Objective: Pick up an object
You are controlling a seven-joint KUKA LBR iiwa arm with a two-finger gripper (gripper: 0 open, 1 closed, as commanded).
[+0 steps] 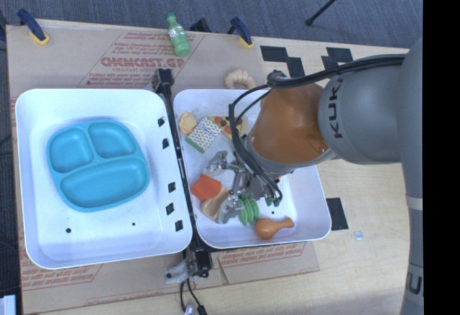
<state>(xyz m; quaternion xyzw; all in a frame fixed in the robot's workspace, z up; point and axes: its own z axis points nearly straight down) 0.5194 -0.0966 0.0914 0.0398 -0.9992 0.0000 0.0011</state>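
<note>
- Grey arm [374,119] w/ orange band [287,126] comes in from the right and covers much of the right bin [313,195]; cables loop over the wrist.
- Jaws [241,195] are down among the toys at the bin's lower middle; can't tell their state, since metal parts and clutter overlap.
- Just beside the jaws: green toy [249,211], red-orange block [206,186] to the left, tan piece [213,205] under that.
- Orange drumstick-shaped toy [273,226] lies near the bin's lower edge, right of the green toy.
- Upper left of the bin: small yellow-tan item [188,122] and green/white patterned packet [204,133].
- Left bin [36,234] holds a blue divided tray [97,164], well apart from the arm.
- On the surface [359,234] above the bins: green bottle [177,36] and tan ring [239,79] by the right bin's top rim.
</note>
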